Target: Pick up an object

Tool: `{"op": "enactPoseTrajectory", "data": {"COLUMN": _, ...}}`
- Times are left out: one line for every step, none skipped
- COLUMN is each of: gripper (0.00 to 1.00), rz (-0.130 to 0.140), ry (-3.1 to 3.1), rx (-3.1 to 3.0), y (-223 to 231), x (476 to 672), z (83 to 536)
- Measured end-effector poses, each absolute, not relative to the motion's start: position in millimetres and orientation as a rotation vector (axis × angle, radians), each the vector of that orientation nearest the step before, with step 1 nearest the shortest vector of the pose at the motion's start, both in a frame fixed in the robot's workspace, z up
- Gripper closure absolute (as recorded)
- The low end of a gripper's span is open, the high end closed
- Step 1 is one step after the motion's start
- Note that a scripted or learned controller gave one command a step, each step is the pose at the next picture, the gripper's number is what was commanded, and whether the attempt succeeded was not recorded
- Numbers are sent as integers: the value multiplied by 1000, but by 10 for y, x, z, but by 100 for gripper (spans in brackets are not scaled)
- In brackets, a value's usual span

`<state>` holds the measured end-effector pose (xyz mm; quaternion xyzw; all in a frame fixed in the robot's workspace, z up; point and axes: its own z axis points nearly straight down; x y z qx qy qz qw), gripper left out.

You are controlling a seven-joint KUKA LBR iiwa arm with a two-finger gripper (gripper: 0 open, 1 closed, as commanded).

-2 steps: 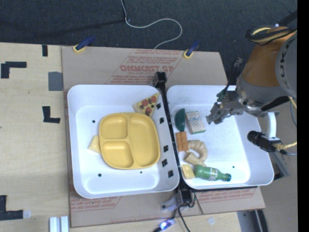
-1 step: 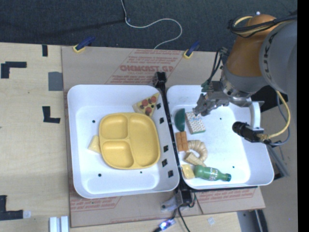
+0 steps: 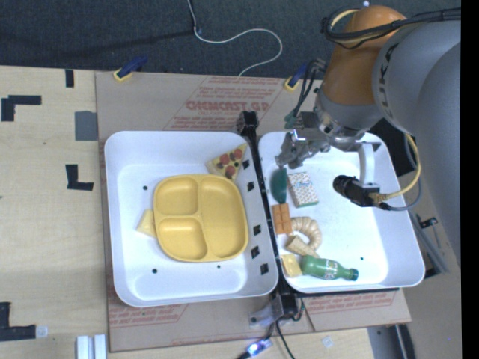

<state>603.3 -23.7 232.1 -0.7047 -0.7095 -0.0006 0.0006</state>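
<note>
Two bins on my feed. Left bin (image 3: 123, 200) has a yellow divided plate (image 3: 200, 217) sitting mid-bin, a pizza slice toy (image 3: 228, 163) just past its far right corner near the divider, and a pale yellow wedge (image 3: 145, 221) poking out from under the plate's left edge.

Right bin (image 3: 400, 253) holds the pickable stuff, all bunched along its left side: dark green piece (image 3: 279, 186), patterned white card/box (image 3: 302, 188) just beside it, orange block (image 3: 281, 218) below those, tan croissant-like piece (image 3: 305, 232), a small yellow bit (image 3: 290, 265), and a green bottle (image 3: 328, 268) lying on its side at the near edge.

Gripper (image 3: 292, 154) is over the far left part of the right bin, right above the green piece and the card. I cannot tell from this angle how its jaws are set, and I see nothing held in it. All objects are resting in the bins.
</note>
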Motion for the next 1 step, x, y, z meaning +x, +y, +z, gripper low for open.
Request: {"op": "enactPoseTrajectory", "data": {"gripper": 100, "rz": 2, "ry": -2225, "rx": -2218, "y": 29, "x": 6289, "z": 2165}}
